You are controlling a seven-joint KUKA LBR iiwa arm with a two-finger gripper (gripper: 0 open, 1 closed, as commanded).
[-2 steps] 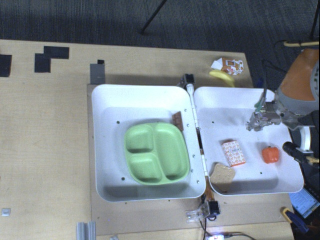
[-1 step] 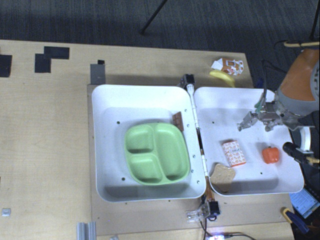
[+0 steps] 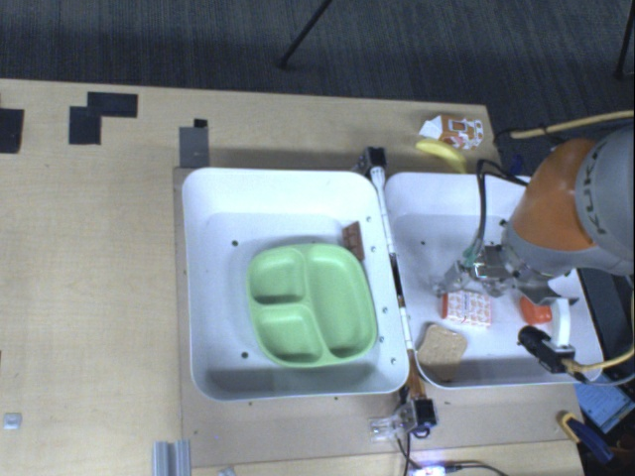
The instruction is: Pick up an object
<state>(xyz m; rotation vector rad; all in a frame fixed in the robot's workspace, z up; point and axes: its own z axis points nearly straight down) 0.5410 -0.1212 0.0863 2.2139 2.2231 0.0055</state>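
Two bins; end effector [image 3: 474, 274] (grip unreadable) above red-white packet [image 3: 466, 309], bread slice [image 3: 442, 345] near.

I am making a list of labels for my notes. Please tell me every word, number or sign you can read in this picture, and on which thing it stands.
No text can be read here.
Red and white packet in the right bin: printed pattern, too blurred to read.
White and orange packet on the bench above that bin: print too small to read.
Green tray: no markings visible.
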